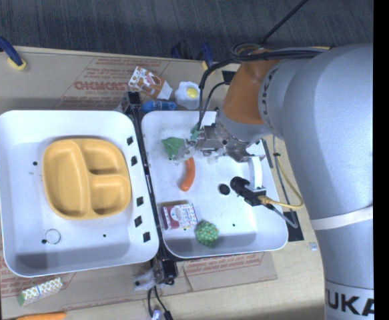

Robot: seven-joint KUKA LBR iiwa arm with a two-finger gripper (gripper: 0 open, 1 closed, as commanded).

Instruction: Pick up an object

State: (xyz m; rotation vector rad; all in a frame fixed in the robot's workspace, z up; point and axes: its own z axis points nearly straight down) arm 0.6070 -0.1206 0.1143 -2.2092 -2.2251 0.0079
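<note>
A yellow plate (86, 177) with three parts sat in the left bin (11, 245), which was right beside the right bin (274, 235). The two bins touched along one side.

Inside the right bin, a small red and white packet (179, 215) lay flat near the bin's front left corner. A green leafy toy (173, 146) lay near the back left part of the bin. An orange carrot toy (188, 174) lay a bit tilted near the middle of the bin, just in front of the green leafy toy. A green bumpy ball (206, 233) sat by the bin's front wall, next to the packet. A small black round thing (224, 189) lay near the bin's middle, to the right of the carrot.

The gripper (204, 142) was low inside the right bin, toward its back. It was just beside the green leafy toy and just above the top end of the carrot. I could not tell whether the gripper was open or closed, or whether it had any toy in it.

The big grey arm (321, 132) came in over the right side of the right bin. Its orange band (244, 99) was above the bin's back edge, and the wrist bent down and to the left into the bin.
</note>
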